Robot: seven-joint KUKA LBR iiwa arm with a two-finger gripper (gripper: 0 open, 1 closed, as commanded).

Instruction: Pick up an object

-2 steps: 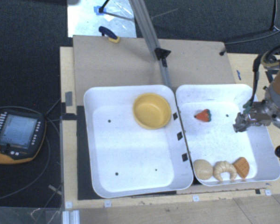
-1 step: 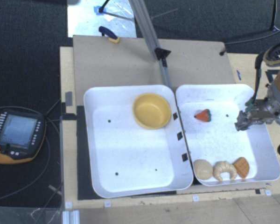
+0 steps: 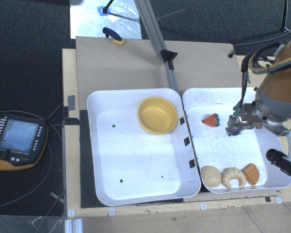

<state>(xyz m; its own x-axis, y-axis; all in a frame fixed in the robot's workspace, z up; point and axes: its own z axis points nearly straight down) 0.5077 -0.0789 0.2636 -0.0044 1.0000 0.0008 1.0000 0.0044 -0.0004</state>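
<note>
Dark carpet surrounds a tan bench [image 3: 136, 62] that carries two shallow white bins side by side. On the floor to the left sits a pendant [image 3: 17, 140] with a lit screen and an orange rim, its cable curling away. A grey pole [image 3: 153, 25] slants down across the bench toward the seam between the bins.

Left bin [image 3: 136, 174]: a yellow bowl [image 3: 158, 115] sits upright near its upper right corner.

Right bin [image 3: 223, 149]: a small strawberry [image 3: 211, 120], red with a green tip, lies in the upper part. Along the lower edge three pale baked pieces form a row: a round bun [image 3: 211, 175], a croissant [image 3: 234, 176] touching it, and an orange-brown waffle [image 3: 250, 174] just beside the croissant.

Reaching in from the right, the arm [image 3: 281, 81] ends in the gripper [image 3: 234, 128], which hangs over the right bin just to the right of the strawberry, a narrow strip of white floor between them. Nothing lies between its fingers; whether they are spread or closed I cannot tell, as the dark tips blur together. The baked row lies well below the gripper.
</note>
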